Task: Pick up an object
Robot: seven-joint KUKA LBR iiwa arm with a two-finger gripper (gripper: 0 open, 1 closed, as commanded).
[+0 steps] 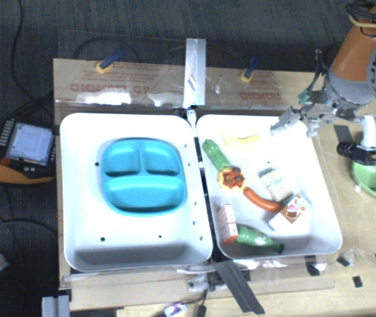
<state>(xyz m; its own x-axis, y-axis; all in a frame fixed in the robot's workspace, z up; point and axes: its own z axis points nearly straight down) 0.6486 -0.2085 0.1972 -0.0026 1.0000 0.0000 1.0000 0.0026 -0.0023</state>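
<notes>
- White plastic formed both shallow bins in the camera view, the left bin [82, 243] and the right bin [323, 197] sitting side by side on the bench [346, 282].
- A blue sectioned tray [145, 176] lay in the middle of the left bin.
- The grey arm [359, 65] with its orange band came in from 2 o'clock, and the gripper [295, 120] hung at the 1 o'clock rim of the right bin; nothing sat between its tips, and whether the claw was spread or pressed together could not be told.
- The right bin carried the pickable things: a yellow banana [242, 138] at 12 o'clock, apart from the gripper, and a green cucumber [215, 154] at 10 o'clock near the dividing wall.
- A red-and-yellow toy [231, 177] lay just past the cucumber's lower end, with an orange carrot [262, 200] running from it toward 4 o'clock.
- A speckled grey packet [275, 182] lay just above the carrot, and a small red-and-white box [295, 209] lay at the carrot's far end.
- At 7 o'clock a pink carton [226, 222] sat beside a green bottle [259, 240] that lay on its side at 6 o'clock.
</notes>
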